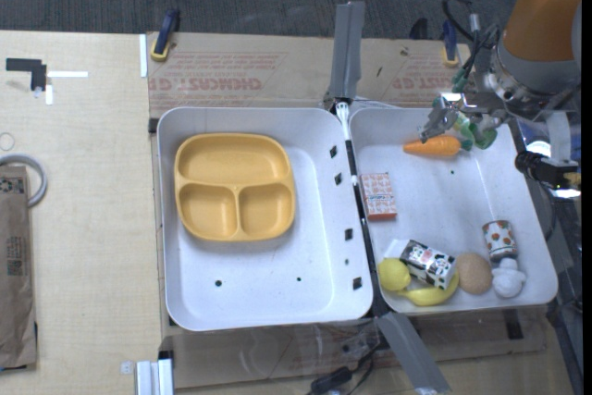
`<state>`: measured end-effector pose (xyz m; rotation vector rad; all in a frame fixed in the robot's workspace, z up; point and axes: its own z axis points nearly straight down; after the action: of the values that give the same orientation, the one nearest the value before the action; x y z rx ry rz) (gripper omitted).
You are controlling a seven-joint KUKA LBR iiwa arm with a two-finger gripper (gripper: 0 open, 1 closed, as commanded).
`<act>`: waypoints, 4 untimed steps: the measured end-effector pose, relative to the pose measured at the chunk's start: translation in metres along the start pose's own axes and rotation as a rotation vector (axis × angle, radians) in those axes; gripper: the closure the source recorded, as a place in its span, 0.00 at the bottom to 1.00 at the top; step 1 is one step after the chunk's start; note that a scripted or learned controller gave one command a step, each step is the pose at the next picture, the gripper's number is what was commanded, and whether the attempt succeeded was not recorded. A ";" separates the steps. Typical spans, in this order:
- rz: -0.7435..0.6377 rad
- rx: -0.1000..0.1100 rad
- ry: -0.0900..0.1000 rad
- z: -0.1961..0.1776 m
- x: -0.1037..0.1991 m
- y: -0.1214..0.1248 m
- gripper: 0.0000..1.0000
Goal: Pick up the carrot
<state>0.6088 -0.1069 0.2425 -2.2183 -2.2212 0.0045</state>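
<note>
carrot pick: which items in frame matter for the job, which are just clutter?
Job:
- carrot, far end of the right bin
- end effector, right above the carrot

Clutter:
- yellow divided plate in the left bin
- small red-and-white box
- lemon
- banana
- black-and-white carton
- egg
- spotted can
- white object

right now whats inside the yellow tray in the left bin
Nothing can be seen in the yellow tray: its three compartments show bare. It lies flat in the left bin, so the bin floor under it is covered. The carrot is in the right bin.
</note>
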 end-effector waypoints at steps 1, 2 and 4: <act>-0.097 0.000 0.000 0.007 0.028 -0.011 0.00; 0.049 0.002 -0.001 0.130 -0.036 0.035 0.00; 0.035 0.033 -0.007 0.141 -0.022 0.041 1.00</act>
<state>0.6493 -0.1287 0.1016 -2.2432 -2.1698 0.0489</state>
